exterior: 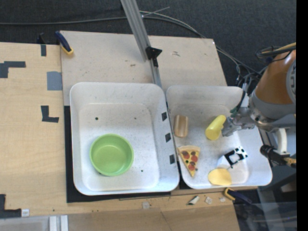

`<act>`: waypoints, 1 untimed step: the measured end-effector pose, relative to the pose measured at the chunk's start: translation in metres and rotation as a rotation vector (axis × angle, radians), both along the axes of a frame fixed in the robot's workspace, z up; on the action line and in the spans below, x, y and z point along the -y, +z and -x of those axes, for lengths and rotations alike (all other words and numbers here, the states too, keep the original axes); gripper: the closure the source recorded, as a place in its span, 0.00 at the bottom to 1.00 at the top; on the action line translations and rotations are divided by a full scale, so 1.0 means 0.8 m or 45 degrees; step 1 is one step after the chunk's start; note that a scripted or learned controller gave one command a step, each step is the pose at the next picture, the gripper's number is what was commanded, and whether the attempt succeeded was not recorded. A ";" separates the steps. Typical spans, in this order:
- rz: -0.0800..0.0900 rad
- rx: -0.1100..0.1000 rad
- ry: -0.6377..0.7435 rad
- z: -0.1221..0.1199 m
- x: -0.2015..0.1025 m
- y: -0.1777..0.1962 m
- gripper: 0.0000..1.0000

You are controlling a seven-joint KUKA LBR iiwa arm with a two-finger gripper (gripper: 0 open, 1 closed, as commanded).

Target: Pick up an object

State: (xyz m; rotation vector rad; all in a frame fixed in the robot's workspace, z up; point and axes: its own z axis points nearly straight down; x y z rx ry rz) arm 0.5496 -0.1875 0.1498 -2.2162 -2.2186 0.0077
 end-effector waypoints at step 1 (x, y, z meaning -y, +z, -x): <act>-0.001 -0.003 0.001 -0.010 -0.003 -0.069 0.00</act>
